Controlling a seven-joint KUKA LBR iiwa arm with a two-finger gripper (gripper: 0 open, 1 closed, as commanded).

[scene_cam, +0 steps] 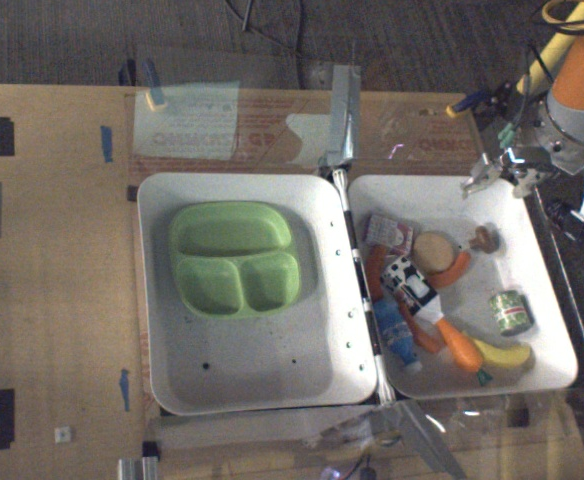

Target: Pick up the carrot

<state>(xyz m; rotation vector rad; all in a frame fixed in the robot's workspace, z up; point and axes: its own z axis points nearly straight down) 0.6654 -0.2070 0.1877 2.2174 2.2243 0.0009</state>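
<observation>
We judge the carrot (459,345) a light, stiff, smooth toy best pinched across its thick orange middle; it lies well below and a little left of the gripper (500,171), in the right bin (557,298). A banana (505,354) touches its far side and a blue bottle (396,336) lies close, so room is tight. The gripper hovers at the bin's upper rim, fingers spread and holding nothing.
</observation>
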